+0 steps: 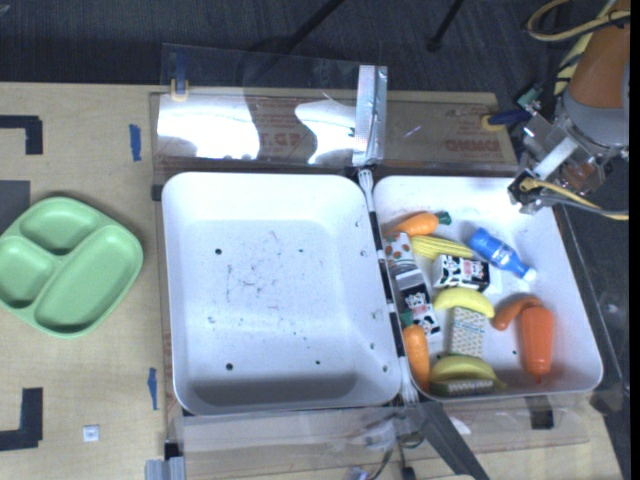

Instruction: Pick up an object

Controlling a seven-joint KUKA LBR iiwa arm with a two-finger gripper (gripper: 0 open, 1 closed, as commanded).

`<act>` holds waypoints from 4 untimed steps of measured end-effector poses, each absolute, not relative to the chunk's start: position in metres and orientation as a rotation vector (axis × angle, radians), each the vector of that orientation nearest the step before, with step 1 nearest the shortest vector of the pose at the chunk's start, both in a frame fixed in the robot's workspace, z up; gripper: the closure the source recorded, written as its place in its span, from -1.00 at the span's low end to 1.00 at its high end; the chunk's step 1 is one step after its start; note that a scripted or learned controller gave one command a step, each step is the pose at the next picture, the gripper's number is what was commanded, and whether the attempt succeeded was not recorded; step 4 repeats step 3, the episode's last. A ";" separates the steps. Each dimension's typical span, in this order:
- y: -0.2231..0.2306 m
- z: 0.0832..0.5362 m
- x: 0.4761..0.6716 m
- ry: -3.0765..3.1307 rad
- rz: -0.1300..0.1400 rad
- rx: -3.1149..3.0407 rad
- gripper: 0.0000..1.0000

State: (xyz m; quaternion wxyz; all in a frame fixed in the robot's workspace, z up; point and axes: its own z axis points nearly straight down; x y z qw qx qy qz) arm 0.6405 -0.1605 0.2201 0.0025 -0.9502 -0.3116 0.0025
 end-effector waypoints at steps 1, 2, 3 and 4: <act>-0.218 0.215 0.651 -0.576 0.005 -3.088 1.00; -0.220 0.207 0.658 -0.378 0.004 -3.118 1.00; -0.218 0.198 0.652 -0.320 0.010 -3.123 1.00; -0.218 0.198 0.652 -0.320 0.010 -3.123 1.00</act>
